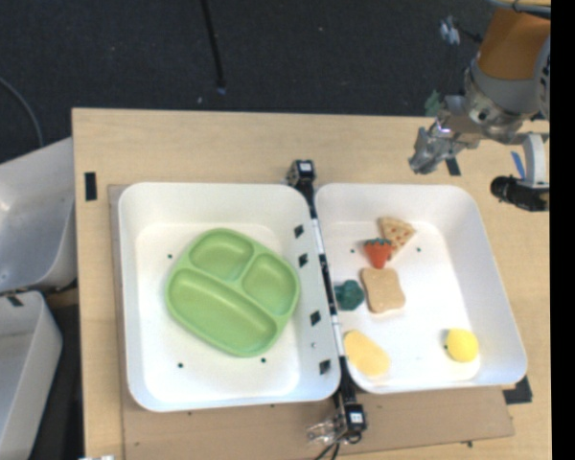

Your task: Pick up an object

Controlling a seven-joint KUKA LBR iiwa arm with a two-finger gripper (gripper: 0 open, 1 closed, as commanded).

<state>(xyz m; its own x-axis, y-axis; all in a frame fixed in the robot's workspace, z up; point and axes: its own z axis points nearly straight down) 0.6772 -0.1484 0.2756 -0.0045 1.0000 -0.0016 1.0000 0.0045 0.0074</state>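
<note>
Up at the far right, the claw [431, 154] is hanging over the bare desk [220, 147] just beyond the far edge of the right bin [489, 247], and from where I am standing I cannot tell how it is set. Nothing is showing in its grip. Above it the grey arm with its orange band [513, 36] is reaching in from the right.

Everything it might pick is lying in the right bin. A tan triangular wedge [396, 229] is sitting nearest the far wall, and a small red piece [379, 252] is touching it on the near-left side. Just nearer than that a tan slice of toast [382, 290] is lying flat, with a dark teal lump [349, 295] right beside it on the left, close to the divider between the bins. Nearer still, a pale yellow oval [366, 354] is resting by the near-left corner, and a bright yellow lemon-like piece [461, 345] is sitting well apart from it toward the right wall.

Over in the left bin [139, 257] a green divided plate [232, 291] is lying tilted at an angle, taking up the middle. Black clips are running along the seam where the two bins are meeting.
</note>
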